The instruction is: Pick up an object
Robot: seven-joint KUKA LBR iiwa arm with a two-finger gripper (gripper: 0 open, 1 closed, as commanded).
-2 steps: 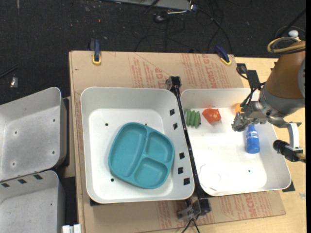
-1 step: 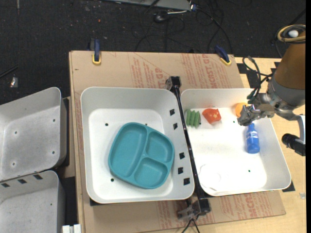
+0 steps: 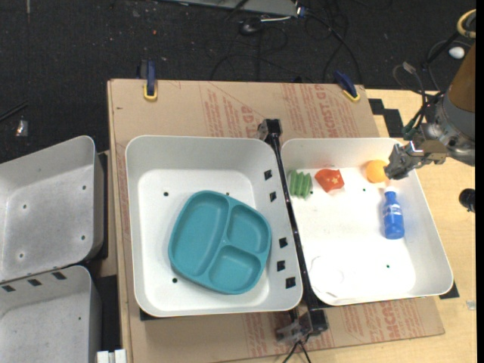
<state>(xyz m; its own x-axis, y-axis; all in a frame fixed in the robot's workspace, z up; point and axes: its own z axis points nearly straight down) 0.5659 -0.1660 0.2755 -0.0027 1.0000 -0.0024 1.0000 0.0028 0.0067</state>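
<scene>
While the grey arm's fingers [image 3: 398, 162] hover beside the small orange ball [image 3: 375, 171], I can't tell their state. Blue plastic bottle [image 3: 392, 215] lies nearby.

Teal tray [image 3: 219, 242], green [image 3: 301, 184], red [image 3: 329, 179], orange [image 3: 374, 171] items, blue bottle [image 3: 392, 215].

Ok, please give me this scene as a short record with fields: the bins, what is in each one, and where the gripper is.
left bin: holds a teal divided plate
right bin: holds four small items
far row, from the divider: green item, red item, orange ball
blue bottle: lies nearer the camera than the ball, towards the bin's right wall
gripper: at the far right of the right bin, next to the orange ball
held object: none can be seen
</scene>
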